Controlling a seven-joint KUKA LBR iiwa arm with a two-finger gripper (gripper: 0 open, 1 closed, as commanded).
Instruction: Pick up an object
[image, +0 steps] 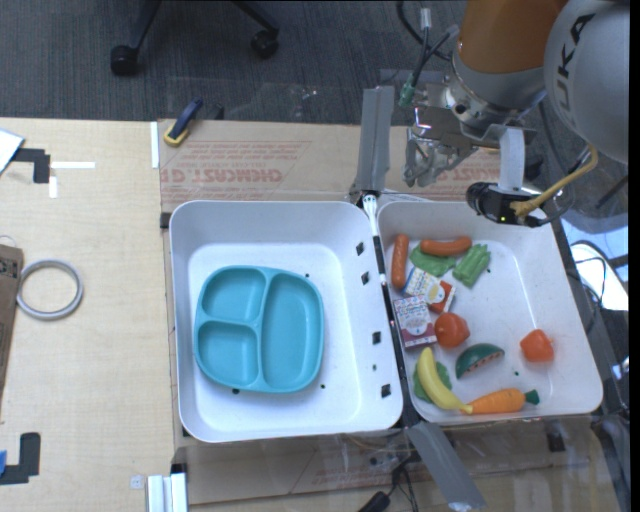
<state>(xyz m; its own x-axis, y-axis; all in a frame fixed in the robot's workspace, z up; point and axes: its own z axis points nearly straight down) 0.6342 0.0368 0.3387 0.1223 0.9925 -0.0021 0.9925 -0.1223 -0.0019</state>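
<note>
Nothing is picked yet. The gripper (432, 160) hangs above the far rim of the right bin (560, 290), nothing between its fingers; whether they are spread or closed I cannot tell. Every toy lies below and nearer than it: a hot dog (400, 260) closest, then the orange sausage (446, 245), green pepper (472, 263), tomato (451, 329), banana (433, 378) and carrot (497, 402). The descent and grasp remain. Toys crowd the left wall; the right side offers open floor.

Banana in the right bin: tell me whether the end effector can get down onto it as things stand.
Probably yes. The banana lies exposed on top, but the carrot touches its lower end. The end effector hangs above the far rim.
</note>
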